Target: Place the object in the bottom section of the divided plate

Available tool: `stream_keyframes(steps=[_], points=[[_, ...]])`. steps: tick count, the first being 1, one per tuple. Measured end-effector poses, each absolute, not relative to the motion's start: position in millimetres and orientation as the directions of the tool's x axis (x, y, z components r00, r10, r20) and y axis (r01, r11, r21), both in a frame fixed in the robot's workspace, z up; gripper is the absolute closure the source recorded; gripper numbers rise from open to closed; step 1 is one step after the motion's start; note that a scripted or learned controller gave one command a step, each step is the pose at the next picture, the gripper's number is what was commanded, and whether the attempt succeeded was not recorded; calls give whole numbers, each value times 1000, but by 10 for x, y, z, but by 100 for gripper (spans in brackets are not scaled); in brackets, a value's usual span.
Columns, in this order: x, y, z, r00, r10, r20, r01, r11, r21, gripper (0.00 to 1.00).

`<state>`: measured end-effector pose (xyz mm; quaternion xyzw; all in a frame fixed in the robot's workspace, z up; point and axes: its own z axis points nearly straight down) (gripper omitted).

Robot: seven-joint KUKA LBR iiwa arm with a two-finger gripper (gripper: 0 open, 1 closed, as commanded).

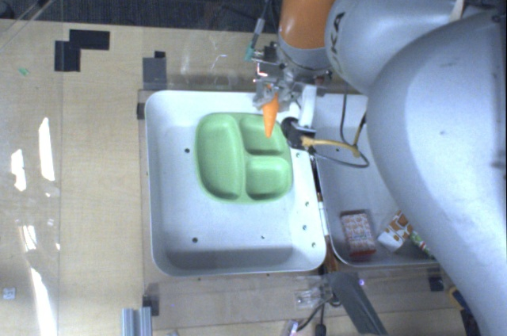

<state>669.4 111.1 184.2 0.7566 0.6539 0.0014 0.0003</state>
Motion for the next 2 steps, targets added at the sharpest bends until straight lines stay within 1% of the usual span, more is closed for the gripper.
stream_keyframes(steps=[1, 2], points=[[6695, 1109, 1844, 145, 989, 2, 989, -145, 2, 0], [6641, 737, 2857, -86, 996, 0, 996, 86, 4, 0]])
